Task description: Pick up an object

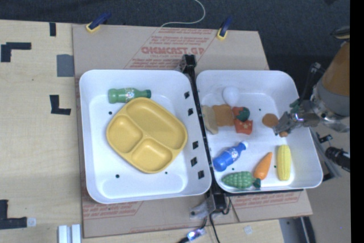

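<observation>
From above, the grey arm with its orange band enters from the right and is cut off by the frame edge, so most of its body is hidden. Its jaws sit low over the right edge of the right white bin, just beside a small brown rounded piece; whether they touch it is too blurred to tell, and their spread cannot be made out either.

The same bin holds a yellow plastic corn cob, an orange plastic carrot, a green knobbly toy vegetable, a blue and white toy bottle, a red and green toy piece, a tan bread-shaped toy and a pale white ball, hard to see against the bin.

The left white bin carries a yellow divided plastic plate and a green toy bottle lying on its side just above it. Both bins rest on the counter.
</observation>
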`<state>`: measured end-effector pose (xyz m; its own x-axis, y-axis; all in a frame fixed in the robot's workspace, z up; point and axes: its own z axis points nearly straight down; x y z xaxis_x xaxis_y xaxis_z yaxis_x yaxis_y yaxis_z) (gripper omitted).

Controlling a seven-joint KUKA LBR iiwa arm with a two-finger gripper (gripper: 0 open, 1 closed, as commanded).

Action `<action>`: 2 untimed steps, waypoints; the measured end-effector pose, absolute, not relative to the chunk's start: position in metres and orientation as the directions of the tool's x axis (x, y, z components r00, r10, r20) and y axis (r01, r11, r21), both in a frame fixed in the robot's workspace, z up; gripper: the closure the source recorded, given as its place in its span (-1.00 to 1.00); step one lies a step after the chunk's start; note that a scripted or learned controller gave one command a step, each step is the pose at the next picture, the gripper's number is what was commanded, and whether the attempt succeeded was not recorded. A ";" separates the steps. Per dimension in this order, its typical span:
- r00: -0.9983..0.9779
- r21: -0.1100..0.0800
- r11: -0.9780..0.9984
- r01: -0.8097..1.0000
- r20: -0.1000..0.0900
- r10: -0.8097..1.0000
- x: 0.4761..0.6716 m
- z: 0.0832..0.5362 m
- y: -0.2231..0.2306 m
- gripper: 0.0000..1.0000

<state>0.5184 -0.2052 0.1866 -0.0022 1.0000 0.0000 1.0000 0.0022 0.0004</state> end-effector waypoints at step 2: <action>-0.008 -0.004 0.008 1.000 0.003 1.000 0.555 0.217 -0.152 1.00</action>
<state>0.5549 -0.1520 0.2168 -0.0080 1.0000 0.0028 1.0000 0.0080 -0.0035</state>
